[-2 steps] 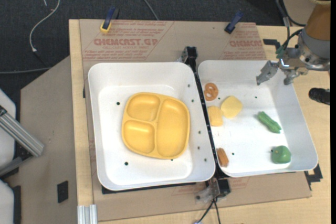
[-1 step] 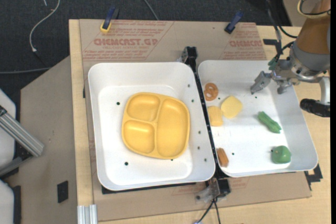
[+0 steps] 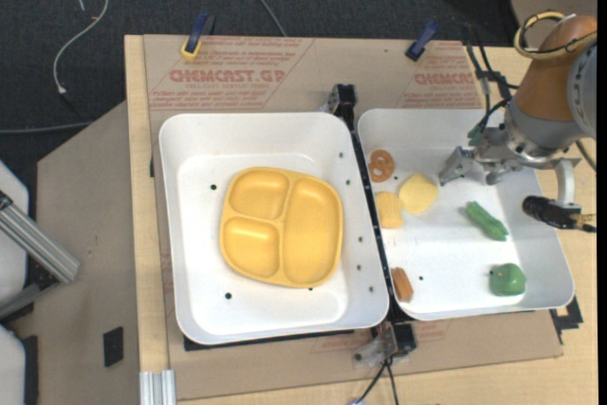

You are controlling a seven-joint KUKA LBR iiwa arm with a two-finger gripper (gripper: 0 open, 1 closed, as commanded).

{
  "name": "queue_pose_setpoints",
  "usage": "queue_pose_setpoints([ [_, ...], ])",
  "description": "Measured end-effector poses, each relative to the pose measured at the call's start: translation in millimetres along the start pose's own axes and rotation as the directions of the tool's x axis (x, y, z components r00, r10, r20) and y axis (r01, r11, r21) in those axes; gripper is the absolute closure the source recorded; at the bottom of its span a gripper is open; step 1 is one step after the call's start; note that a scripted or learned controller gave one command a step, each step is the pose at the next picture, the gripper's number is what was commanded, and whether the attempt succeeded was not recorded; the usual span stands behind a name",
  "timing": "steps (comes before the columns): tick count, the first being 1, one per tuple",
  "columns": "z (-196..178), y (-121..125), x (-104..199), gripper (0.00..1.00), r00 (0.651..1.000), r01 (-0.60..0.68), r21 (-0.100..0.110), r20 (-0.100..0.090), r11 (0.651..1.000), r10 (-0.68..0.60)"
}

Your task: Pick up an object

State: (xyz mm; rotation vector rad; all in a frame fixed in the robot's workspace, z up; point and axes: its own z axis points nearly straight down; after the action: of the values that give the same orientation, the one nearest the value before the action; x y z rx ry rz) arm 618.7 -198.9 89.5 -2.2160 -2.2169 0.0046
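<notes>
a: what was seen on the table (image 3: 142,204) from the left?
b: a yellow divided plate (image 3: 282,227) was seen lying in the left bin (image 3: 180,166).
a: and in the right bin (image 3: 541,285)?
b: a pretzel (image 3: 381,166), an orange piece (image 3: 389,210) and a pale yellow piece (image 3: 418,194) were found close together by its left wall; a small brown piece (image 3: 401,285) lay nearer the front. a green pod (image 3: 486,220) and a green pepper (image 3: 507,279) were placed farther right.
a: the claw (image 3: 471,168)?
b: it was poised above the bin's upper middle, just right of the pale yellow piece. whether it was spread could not be told; nothing was seen pinched.
</notes>
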Motion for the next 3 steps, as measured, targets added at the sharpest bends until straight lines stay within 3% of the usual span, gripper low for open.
queue_pose_setpoints([
  [1, -15.6, 2.5, -0.3, 1.00, 1.000, 0.001, -0.008, 0.002, 1.000, -0.001],
  [3, -142.5, 2.2, -11.3, 1.00, 1.000, 0.001, -0.017, 0.006, 1.000, 0.000],
])
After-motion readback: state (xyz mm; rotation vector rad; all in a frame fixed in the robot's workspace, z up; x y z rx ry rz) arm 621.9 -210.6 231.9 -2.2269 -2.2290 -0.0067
